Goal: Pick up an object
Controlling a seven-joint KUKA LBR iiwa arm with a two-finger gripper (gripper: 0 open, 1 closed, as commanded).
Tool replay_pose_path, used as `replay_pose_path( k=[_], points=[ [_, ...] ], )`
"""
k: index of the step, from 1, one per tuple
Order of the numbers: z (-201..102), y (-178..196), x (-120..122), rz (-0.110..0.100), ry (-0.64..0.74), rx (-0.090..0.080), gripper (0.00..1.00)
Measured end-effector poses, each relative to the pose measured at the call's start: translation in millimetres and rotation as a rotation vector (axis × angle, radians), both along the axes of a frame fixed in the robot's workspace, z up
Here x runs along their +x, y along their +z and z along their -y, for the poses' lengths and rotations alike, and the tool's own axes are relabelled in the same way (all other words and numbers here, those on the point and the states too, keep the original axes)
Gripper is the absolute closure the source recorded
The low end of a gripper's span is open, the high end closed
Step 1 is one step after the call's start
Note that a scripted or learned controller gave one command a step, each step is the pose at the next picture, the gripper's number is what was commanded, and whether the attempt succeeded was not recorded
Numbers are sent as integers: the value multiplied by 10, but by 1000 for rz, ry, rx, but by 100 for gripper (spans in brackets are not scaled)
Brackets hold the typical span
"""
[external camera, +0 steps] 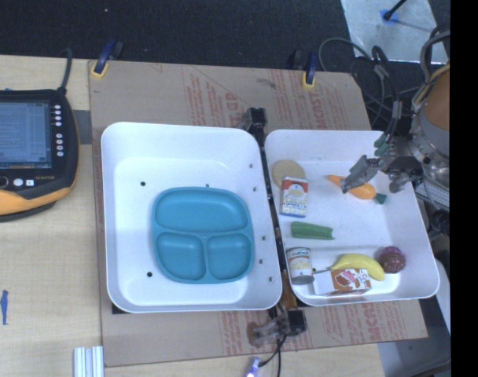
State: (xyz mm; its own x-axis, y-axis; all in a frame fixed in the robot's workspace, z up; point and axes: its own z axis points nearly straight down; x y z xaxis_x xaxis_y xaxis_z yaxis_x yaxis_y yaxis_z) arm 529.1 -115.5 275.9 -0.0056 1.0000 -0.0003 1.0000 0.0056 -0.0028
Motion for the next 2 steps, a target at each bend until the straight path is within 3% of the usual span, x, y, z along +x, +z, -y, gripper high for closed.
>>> replay_pose_path(
  k=[1,2],
  points=[
    [43,-860,479,-3,1,-1,0],
    [859,-1413,690,-1,-2,-3,0]
  ],
)
